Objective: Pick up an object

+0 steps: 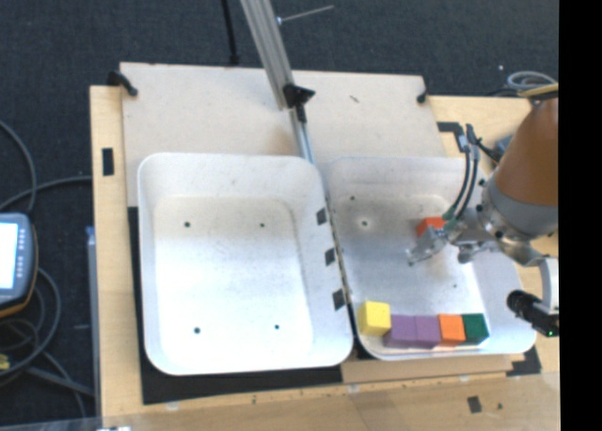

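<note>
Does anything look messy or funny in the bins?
Not really. The yellow block, purple block, orange block and green block sit in a neat row along the right bin's near edge. A small red piece lies apart by the gripper.

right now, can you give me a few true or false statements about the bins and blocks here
1. The blocks lie in the right bin. True.
2. The yellow block sits at the left end of the row, next to the purple block. True.
3. The green block is in the left bin. False: it is at the row's right end, beside the orange block.
4. The gripper hovers over the left bin. False: it is over the right bin, near a small red object.
</note>
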Motion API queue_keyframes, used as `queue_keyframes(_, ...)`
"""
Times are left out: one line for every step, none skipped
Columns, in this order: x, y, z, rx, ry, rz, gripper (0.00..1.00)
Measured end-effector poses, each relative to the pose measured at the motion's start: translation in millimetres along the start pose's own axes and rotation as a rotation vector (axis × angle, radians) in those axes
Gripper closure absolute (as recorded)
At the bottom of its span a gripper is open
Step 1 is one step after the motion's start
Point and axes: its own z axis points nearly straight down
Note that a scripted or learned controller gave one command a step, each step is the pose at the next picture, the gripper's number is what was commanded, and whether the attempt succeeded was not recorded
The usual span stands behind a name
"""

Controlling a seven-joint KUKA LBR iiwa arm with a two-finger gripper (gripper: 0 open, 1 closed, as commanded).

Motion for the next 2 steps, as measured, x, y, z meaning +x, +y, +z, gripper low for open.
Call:
queue_keyframes(-37,75,105,-0.002,-0.004,-0.005,0.0)
queue_keyframes(5,127,103,0.009,0.003,-0.008,0.0)
